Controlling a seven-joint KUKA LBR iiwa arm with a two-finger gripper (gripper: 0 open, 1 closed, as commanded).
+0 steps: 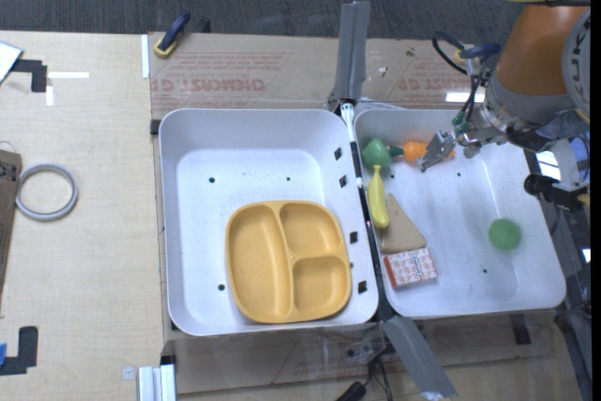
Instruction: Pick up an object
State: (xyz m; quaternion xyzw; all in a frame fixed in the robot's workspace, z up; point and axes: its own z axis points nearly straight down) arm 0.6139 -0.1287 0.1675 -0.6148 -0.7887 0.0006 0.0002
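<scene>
Dark grey carpet runs across the top of the view; below it sits a pale wooden bench [75, 296] with a sheet of brown printed cardboard [244, 75] under two shallow white plastic bins.

Left bin [188, 155]: a yellow plastic three-compartment plate [286, 260] lies flat toward the bin's 5 o'clock area, near the front wall.

Right bin [451, 286]: items cluster along its 9 o'clock wall.
- small green rounded toy vegetable [375, 151] at about 10 o'clock
- small orange toy piece [411, 149] just beside it, toward the bin's middle
- yellow toy banana [377, 197] below the green piece, lying lengthwise along the wall
- tan wedge-shaped piece [402, 230] touching or overlapping the banana's lower end
- small red-and-white printed box [410, 269] at about 7 o'clock, just below the wedge
- green ball [504, 234] alone at about 4 o'clock, well apart from the cluster

Grey arm with orange band [537, 47] enters from 3 o'clock of the view, over the right bin's back corner. Its two-finger gripper [439, 148] hangs low at the bin's 11 o'clock area, just beside the orange piece, pointing toward it. Nothing visible between the fingers; whether they stand apart or together cannot be told at this size.

Outside the bins: a grey tape roll [44, 192] lies on the bench at 9 o'clock of the view, and a blue-and-yellow clamp [173, 35] sits at the cardboard's back left corner. A grey upright post [352, 52] stands behind the seam between the bins.
</scene>
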